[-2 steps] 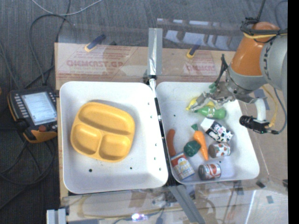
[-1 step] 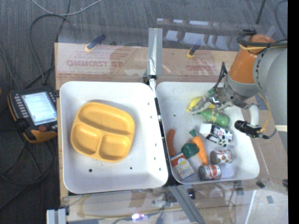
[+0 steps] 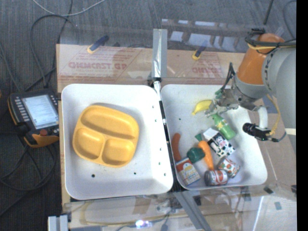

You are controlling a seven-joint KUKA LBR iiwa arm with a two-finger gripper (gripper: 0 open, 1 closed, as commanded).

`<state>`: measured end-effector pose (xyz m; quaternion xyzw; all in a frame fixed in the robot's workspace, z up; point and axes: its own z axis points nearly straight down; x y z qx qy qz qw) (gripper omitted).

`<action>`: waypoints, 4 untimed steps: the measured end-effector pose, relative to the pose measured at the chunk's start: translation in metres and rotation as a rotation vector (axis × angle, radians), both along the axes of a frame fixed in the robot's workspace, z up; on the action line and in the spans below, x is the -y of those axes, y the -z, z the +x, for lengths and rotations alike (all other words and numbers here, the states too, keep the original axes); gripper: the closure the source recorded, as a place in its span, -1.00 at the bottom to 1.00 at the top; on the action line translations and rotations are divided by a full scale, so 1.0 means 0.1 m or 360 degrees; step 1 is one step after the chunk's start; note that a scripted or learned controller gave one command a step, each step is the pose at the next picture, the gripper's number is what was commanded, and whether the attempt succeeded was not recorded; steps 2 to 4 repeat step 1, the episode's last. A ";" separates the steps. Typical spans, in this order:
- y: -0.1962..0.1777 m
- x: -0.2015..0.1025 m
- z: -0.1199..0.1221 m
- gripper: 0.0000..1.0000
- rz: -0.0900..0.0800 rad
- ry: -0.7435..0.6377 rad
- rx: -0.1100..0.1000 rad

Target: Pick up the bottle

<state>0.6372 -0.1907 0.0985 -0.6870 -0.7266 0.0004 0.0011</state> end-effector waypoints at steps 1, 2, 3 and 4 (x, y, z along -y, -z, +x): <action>-0.98 -0.73 0.06 1.00 -0.0002 0.0026 -0.0001; -0.98 -0.73 0.06 1.00 -0.0002 0.0026 -0.0001; -0.98 -0.73 0.06 1.00 -0.0002 0.0026 -0.0001; -0.98 -0.73 0.06 1.00 -0.0002 0.0026 -0.0001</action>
